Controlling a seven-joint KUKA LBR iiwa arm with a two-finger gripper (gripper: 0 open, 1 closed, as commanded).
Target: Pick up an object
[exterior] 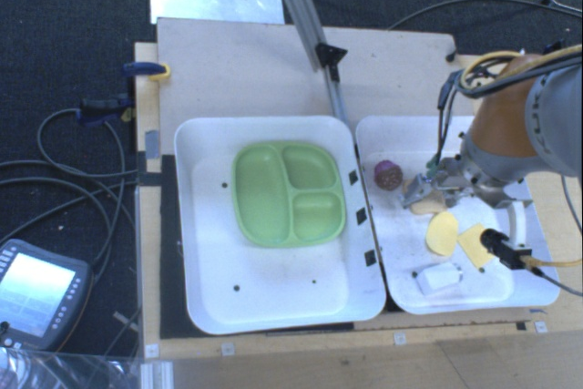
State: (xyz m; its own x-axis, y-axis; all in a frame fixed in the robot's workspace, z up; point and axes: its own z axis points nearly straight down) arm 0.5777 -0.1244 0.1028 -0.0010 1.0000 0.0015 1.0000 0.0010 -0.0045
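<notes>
Tool [421, 191] low in the right bin [401, 287], just beside a purple ball [388, 174]. Finger opening cannot be told. Green divided plate [290, 193] lies in the left bin [209, 287].

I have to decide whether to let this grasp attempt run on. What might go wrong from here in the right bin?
The gripper is low among crowded items: a tan piece just below it, the purple ball to its left, a yellow disc nearby. It may nudge the ball away or close on two things at once. The loose cables by the orange wrist could also snag as the arm moves.
</notes>
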